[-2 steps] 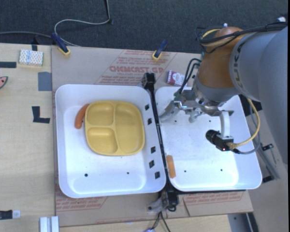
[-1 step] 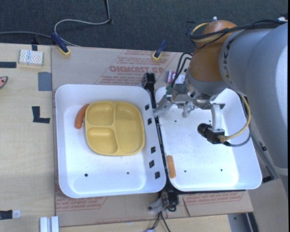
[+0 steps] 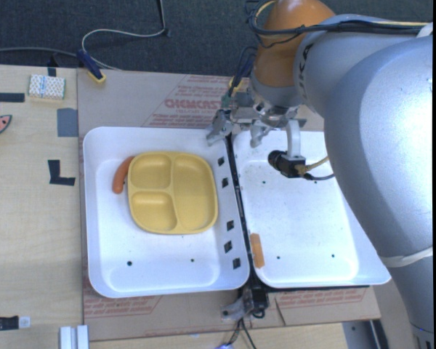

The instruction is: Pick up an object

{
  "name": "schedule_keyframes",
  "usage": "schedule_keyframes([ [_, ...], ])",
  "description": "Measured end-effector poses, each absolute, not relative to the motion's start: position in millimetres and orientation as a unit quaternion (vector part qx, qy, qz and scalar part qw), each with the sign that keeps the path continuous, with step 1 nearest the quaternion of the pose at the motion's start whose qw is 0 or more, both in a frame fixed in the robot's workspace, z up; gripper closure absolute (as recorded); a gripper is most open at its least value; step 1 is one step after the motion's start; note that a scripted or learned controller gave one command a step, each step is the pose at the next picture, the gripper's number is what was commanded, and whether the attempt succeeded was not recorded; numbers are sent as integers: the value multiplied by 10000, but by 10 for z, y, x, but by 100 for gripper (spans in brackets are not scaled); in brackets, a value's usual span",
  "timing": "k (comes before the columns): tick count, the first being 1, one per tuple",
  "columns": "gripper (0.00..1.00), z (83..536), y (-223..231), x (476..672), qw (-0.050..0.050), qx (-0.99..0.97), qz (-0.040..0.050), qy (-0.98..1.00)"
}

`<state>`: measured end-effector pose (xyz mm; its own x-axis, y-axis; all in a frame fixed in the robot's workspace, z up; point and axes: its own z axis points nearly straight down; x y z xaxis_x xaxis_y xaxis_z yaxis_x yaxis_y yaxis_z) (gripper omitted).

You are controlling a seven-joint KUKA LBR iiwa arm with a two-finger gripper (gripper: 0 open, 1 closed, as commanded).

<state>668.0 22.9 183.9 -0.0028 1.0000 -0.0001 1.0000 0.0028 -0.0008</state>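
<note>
End effector (image 3: 256, 126) over far rim between bins, fingers spread, holding nothing. Yellow divided plate (image 3: 173, 193) in left bin (image 3: 109, 267), orange sausage (image 3: 120, 176) touching its left edge. Small orange piece (image 3: 256, 249) at right bin's (image 3: 327, 267) near-left edge.

Light fell evenly from above, bright without harshness. The left bin (image 3: 102, 267) and right bin (image 3: 305, 260) showed near-white, their floors close to washed out, with soft grey shade along the inner walls. The yellow tray (image 3: 173, 192) cast only a faint shadow at its lower edge. A broad soft sheen lay on the grey arm (image 3: 378, 122), which loomed large and slightly soft at the frame's right. The dark floor beyond the bench's far edge was dim and grainy. Detail was modest throughout.
</note>
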Motion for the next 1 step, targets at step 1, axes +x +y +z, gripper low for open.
schedule_keyframes([
  [1, 100, 1936, 224, 6681, -5, -7060, 19, -7082],
])
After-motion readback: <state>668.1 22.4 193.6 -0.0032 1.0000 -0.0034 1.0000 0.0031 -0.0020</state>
